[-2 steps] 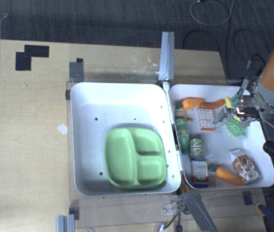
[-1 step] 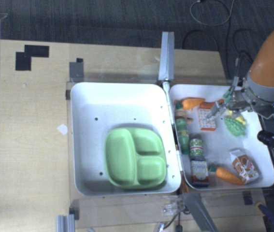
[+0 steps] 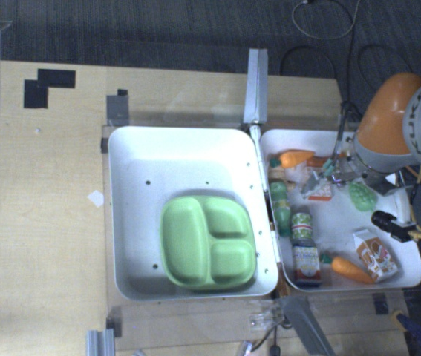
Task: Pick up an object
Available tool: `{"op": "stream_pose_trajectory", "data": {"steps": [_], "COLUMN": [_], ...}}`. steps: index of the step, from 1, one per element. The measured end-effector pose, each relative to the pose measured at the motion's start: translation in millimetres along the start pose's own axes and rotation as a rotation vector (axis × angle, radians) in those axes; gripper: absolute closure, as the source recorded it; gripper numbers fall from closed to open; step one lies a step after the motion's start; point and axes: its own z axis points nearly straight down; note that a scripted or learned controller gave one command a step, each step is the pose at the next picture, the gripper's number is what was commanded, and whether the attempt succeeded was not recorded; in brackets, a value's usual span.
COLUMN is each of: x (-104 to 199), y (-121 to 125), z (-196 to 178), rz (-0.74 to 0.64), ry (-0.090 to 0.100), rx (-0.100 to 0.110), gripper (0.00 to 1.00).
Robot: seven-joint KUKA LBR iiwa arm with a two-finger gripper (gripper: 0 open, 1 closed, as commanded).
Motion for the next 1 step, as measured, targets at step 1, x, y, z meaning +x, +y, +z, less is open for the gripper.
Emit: {"op": "stream_pose_trajectory", "data": {"steps": [1], "x": [1.3], "y": [2.7], "z": [-11.8], "rz": [-0.002], "ry": [0.000], "rx": [-0.006], "gripper": [1.00]}}
